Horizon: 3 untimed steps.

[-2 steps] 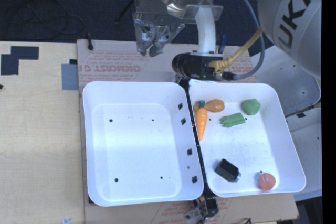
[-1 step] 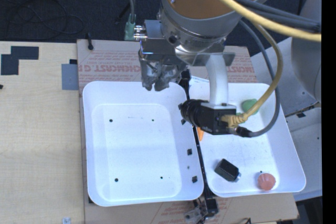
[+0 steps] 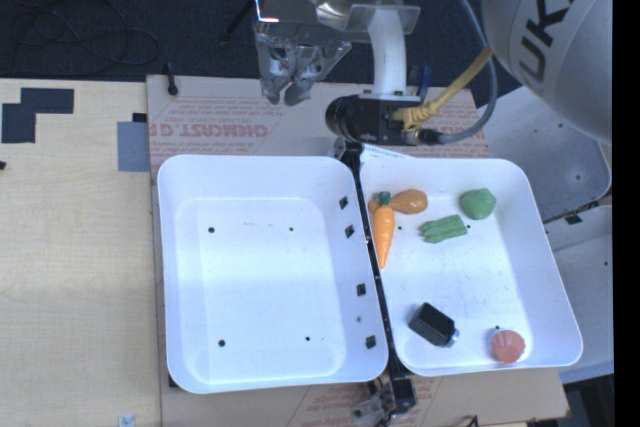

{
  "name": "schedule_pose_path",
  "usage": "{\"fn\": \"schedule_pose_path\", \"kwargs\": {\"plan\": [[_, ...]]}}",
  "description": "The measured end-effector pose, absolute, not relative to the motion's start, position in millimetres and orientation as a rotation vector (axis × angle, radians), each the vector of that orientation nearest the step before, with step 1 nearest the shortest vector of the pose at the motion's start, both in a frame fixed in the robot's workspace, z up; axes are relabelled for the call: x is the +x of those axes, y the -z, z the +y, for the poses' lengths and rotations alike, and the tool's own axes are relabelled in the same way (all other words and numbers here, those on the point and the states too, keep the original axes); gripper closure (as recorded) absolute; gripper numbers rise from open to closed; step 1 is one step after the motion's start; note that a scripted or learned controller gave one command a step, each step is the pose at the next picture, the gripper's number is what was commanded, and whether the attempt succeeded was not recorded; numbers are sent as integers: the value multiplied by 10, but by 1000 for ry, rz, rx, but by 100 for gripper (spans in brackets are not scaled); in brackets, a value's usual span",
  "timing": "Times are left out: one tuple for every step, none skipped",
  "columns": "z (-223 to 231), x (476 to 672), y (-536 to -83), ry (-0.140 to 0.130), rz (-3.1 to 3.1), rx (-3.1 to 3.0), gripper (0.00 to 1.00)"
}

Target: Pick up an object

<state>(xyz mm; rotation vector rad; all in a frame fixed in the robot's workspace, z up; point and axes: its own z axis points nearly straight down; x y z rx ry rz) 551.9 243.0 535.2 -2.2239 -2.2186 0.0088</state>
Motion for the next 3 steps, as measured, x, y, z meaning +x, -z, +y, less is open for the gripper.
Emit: {"fn": "schedule_pose_path", "kwargs": {"plan": [[2436,4875,-4715,-20,-2221,-2214,100],[2425,5621,-4102,-18,-2217,-2222,100],[2438,4893,-5236,14,-2227,-2218,100]]}}
